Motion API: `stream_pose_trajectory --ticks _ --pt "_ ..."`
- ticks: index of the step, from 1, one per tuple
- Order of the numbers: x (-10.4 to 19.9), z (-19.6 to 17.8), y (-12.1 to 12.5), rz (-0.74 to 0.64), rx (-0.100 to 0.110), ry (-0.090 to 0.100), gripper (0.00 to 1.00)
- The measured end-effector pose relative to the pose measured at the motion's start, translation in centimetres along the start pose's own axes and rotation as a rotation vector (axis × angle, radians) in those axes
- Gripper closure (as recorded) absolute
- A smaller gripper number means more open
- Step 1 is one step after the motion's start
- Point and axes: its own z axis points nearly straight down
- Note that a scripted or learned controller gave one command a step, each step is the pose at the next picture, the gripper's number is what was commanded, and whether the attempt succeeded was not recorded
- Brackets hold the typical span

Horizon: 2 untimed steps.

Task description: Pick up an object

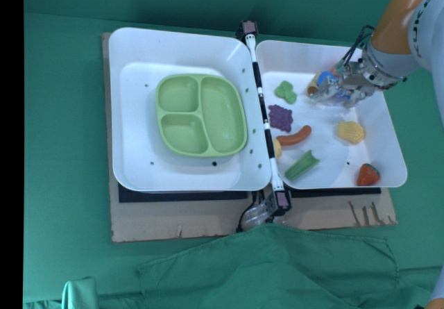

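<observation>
Blue and tan, a small toy [323,82] is lying right at the tip of the tool [331,91], near the far wall of the right bin [388,134]; it is the likeliest thing for this pick. Its shape is too small to make out, and I cannot tell whether the tool is gripping it or merely hanging over it.

Working outward from the tool: a green leafy piece [285,92] is sitting just to its left, purple grapes [280,117] are lying below that, and a sausage [294,137] and a green stalk [302,164] are resting further toward the near wall. A yellow corn piece [350,132] is lying just beneath the tool, and a strawberry [368,175] is sitting well away in the near corner. Beyond the divider, the left bin [132,57] is carrying a green sectioned plate [201,115].

To do this step well, I judge the arm [406,26] should be centring squarely over the toy, descending straight, staying off the far wall, and closing only once the toy is sitting between the grasping parts, then lifting slowly so a loose hold is showing early.
</observation>
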Motion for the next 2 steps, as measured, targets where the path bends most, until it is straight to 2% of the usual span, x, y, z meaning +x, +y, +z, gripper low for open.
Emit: stream_pose_trajectory --ticks 1,2 --pt "0.0 0.0 0.0 0.0 0.0 0.0 0.0" --pt "-0.1 0.4 8.0 0.002 0.056 0.012 0.0"
